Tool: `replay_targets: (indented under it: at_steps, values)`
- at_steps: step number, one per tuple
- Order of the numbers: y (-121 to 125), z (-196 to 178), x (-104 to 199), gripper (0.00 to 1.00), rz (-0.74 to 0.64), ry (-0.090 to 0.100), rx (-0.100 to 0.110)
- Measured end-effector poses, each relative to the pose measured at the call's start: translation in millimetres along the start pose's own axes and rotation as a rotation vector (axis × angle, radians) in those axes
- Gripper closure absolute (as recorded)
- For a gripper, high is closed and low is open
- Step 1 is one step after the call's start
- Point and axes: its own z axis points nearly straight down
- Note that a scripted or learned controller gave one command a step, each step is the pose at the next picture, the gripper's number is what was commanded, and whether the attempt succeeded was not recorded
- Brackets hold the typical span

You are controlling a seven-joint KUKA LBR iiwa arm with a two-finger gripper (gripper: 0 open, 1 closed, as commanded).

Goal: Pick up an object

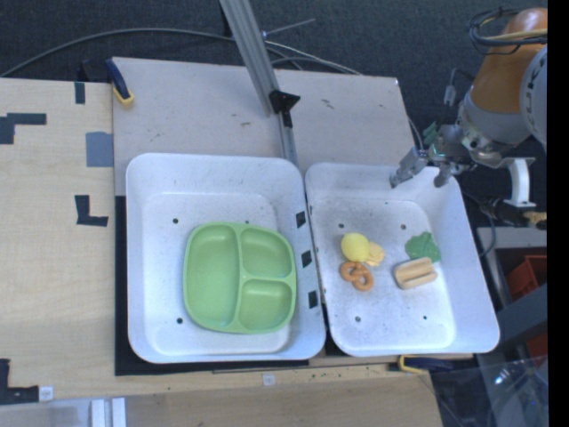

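In the right bin (391, 327) lie a yellow lemon-like piece (357, 247), an orange pretzel (358, 277), a tan bread roll (414, 274) and a green leafy piece (422, 245). My gripper (420, 172) hangs over the bin's far right rim, well above and behind these objects. Its two fingers stand apart with nothing between them. The grey arm with its orange band (507, 69) reaches in from the upper right.
The left bin (151, 238) holds a green divided plate (240, 277). A slanted metal pole (253, 47) runs from the top down to the gap between the bins. Cables lie on the dark floor behind the bench.
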Motion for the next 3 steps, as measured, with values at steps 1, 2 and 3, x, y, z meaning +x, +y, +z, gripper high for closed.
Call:
replay_targets:
  at_steps: [1, 2, 3]
  values:
    - [0, 0, 0, 0.00, 0.000, 0.000, 0.000]
    - [-7, 61, 7, 0.00, 0.000, 0.001, 0.006]
    - [-9, 116, 8, 0.00, 0.000, 0.001, 0.006]
